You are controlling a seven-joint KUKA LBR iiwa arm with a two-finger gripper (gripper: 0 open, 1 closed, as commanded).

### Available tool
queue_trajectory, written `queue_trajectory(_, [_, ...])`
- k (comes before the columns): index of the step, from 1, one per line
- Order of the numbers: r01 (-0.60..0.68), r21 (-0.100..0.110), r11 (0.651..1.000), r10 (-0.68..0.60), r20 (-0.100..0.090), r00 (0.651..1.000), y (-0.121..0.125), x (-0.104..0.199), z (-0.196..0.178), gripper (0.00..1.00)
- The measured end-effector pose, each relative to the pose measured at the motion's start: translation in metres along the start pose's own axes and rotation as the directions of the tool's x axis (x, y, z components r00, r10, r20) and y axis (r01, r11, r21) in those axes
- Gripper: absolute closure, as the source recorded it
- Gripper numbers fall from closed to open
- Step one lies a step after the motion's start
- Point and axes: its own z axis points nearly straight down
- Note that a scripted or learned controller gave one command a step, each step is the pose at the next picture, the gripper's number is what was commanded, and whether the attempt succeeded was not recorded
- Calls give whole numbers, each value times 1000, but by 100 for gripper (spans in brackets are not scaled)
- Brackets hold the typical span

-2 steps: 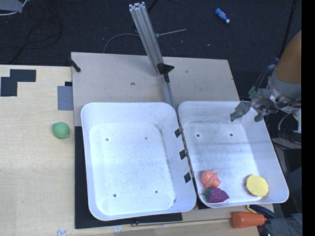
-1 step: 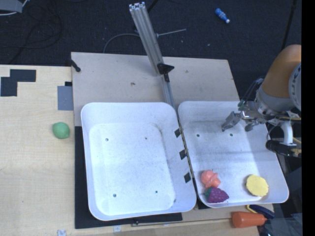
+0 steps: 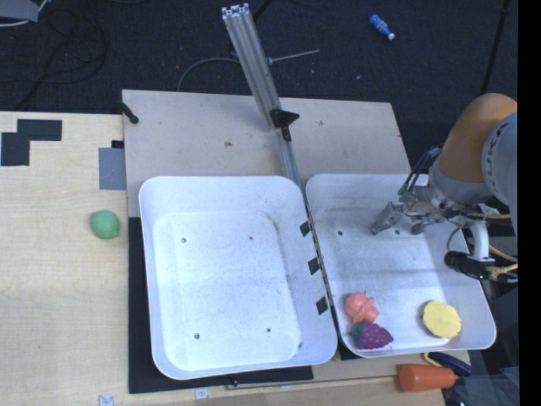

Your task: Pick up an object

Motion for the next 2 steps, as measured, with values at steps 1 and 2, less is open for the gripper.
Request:
queue_trajectory(1, [0,-3,1000,0,1,1000,1,0,-12,100])
queue_trajectory(2, [-1,-8,1000,1,2,1000,1,7,-72,100])
